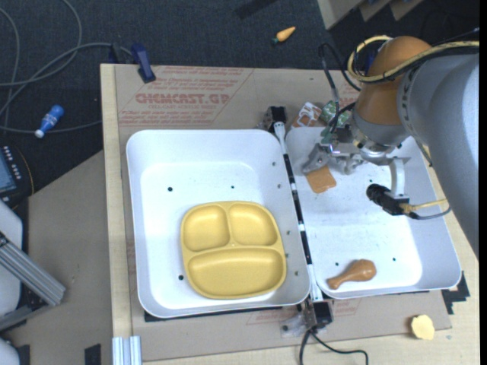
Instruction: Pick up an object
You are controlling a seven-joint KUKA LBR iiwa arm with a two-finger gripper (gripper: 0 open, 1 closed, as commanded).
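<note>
Pincer (pixel 326 163) hung right over the small tan block (pixel 322 179) near the right bin's (pixel 426 272) back-left corner, grip state we couldn't tell, and we figured it was light, rigid, best pinched across its flat sides.

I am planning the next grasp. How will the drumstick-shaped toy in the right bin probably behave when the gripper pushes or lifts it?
The drumstick toy has a rounded thick end and a thin neck, so a push may roll or pivot it. It looks like smooth moulded plastic, probably rigid, light and a little slippery. It lies near the right bin front wall, which may stop it.
</note>
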